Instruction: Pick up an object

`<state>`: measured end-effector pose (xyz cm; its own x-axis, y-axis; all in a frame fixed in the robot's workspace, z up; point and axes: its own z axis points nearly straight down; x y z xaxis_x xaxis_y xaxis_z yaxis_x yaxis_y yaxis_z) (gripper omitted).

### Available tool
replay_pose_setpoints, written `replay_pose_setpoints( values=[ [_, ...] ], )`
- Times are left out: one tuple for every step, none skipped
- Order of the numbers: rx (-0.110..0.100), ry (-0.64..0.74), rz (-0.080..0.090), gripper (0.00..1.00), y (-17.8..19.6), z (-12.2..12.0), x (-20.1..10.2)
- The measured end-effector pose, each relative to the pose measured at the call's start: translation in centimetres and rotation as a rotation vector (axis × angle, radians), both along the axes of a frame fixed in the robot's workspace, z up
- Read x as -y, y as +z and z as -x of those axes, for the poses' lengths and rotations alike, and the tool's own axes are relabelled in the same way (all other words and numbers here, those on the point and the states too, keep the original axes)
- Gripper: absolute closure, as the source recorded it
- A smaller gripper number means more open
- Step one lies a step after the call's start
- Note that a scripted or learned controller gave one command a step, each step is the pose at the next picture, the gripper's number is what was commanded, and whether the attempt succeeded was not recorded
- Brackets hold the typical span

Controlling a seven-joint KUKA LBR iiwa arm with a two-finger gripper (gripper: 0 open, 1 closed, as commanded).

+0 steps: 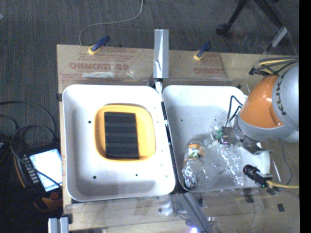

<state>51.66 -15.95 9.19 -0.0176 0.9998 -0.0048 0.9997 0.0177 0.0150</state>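
Right shallow white bin (194,101) holds the candidates. A crumpled clear plastic wrapper/bag (221,161) sprawls across its 4–6 o'clock area, and a small orange-and-green item (194,151) lies just beside it toward the centre divider. A foil-like crinkled silvery lump (189,175) sits at the bin's 7 o'clock corner; can't tell if it's separate or part of the wrapper.

Handling, judged: the clear plastic is probably very light, floppy, slick and see-through, and would collapse under a pinch, so best to grab a bunched fold, not a flat sheet. The orange-green item looks compact and likely firmer, making it the easier pick; take it across its narrow sides.

Left shallow white bin (77,144) holds a yellow rounded-square tray with a black ribbed slab (121,135) on top, centred. It looks stiff and wide, prob. too broad for a two-finger pinch except at an edge.

The gripper (224,136) sits low at 3 o'clock of the right bin, at the wrapper's upper edge, under the grey arm with the orange band (262,106). Finger state: can't tell. Nothing is visibly held.
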Motion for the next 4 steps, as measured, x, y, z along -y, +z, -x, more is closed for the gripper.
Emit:
replay_pose_setpoints(
  values=[
    [-0.016, -0.144, -0.002, 0.0, 8.7, -5.8, 1.1],
    [0.004, -0.054, 0.0, 0.0, 0.0, -1.4, -2.5],
    [0.007, -0.053, -0.002, 1.0, 1.0, -1.5, -2.7],
    [-0.016, 0.055, -0.001, 1.0, 10.9, -7.4, -6.4]
  ],
)
